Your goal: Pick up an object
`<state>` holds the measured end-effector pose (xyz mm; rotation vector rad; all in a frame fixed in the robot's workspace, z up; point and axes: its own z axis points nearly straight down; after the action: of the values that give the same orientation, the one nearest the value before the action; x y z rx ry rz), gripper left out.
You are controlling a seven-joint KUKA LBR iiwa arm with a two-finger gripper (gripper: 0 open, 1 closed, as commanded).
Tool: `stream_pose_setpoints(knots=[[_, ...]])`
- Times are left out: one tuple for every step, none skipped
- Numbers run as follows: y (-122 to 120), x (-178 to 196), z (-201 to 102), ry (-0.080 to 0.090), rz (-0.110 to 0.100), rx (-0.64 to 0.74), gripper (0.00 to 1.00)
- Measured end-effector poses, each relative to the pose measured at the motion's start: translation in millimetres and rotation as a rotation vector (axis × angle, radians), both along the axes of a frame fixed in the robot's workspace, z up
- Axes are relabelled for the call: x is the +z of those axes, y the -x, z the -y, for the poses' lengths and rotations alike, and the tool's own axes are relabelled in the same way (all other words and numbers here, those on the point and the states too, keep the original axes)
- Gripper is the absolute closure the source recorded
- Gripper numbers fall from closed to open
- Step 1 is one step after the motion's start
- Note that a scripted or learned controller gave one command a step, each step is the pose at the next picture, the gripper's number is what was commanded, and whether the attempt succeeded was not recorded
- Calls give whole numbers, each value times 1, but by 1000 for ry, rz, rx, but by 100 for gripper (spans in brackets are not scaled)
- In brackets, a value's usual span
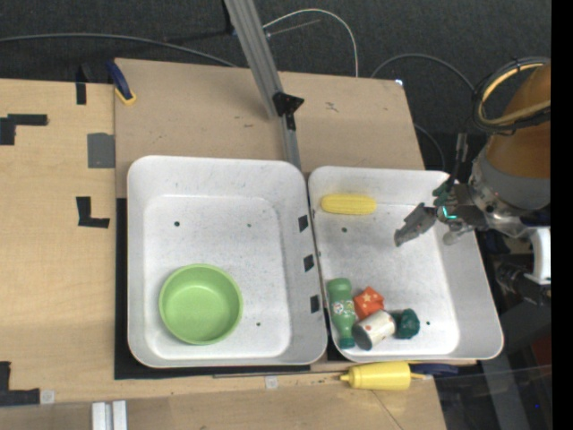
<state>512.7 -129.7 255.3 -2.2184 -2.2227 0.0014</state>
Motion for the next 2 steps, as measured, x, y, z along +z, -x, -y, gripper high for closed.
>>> stream_pose_setpoints(knots=[[4,-58,-10,-1,-6,-1,0],[4,-102,-9,0,-5,-1,0]])
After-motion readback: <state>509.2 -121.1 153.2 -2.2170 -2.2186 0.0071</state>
